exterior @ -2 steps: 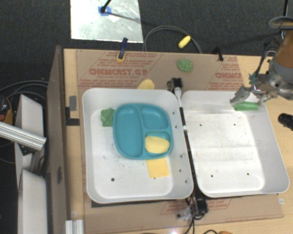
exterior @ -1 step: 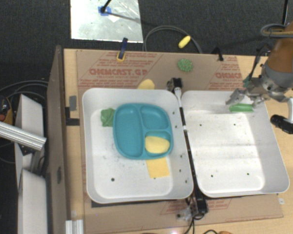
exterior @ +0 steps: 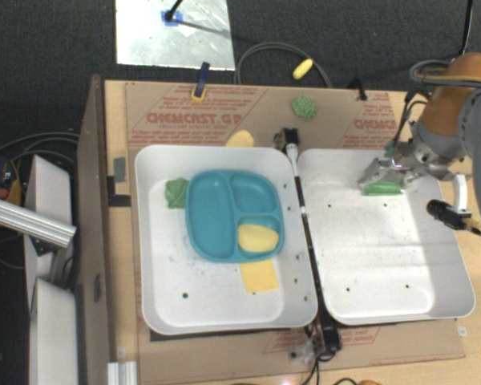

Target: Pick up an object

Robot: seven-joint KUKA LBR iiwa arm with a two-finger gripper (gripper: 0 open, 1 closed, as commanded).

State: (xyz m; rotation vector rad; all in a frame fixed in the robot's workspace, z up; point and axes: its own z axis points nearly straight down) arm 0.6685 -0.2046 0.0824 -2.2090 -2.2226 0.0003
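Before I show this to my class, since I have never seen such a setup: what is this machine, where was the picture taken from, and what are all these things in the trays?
This is one robot arm, grey with an orange band, reaching in from the right. The picture comes from a single fixed camera above the bench, looking down at a slant. On the bench sit two shallow white bins side by side. The left bin holds a teal divided plate with a yellow lump in one compartment, a flat yellow slice just below the plate, and a green piece at its left edge. The arm's gripper is down in the right bin, right at a flat green object. Whether it actually holds that object cannot be told from here.
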